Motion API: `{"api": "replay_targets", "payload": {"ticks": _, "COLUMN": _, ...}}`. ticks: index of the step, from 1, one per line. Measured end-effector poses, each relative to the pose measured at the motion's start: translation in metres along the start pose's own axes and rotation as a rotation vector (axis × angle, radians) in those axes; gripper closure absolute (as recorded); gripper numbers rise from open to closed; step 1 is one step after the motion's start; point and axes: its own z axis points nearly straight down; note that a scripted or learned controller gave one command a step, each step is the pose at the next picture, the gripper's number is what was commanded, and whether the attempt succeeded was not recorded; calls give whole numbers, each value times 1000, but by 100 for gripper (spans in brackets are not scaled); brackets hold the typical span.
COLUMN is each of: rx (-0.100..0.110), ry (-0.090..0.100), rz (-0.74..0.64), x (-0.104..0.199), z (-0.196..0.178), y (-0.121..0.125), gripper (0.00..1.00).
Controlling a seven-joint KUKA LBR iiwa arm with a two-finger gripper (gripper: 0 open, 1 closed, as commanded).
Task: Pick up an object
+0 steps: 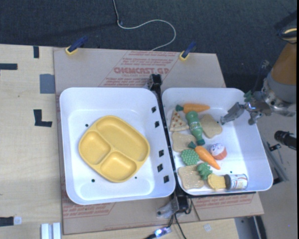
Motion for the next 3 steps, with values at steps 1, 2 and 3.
{"api": "replay_targets", "payload": {"ticks": 1, "rx": -13, "ry": -3, "rz": -4, "x": 1, "z": -9, "y": 3, "gripper": 0}}
{"api": "replay_targets", "payload": {"ticks": 2, "rx": -9, "ry": -2, "rz": -4, "x": 11, "z": 48, "y": 3, "gripper": 0}}
{"api": "replay_targets", "payload": {"ticks": 3, "rx": -12, "ry": -4, "rz": -6, "x": 13, "z": 106, "y": 12, "gripper": 0}}
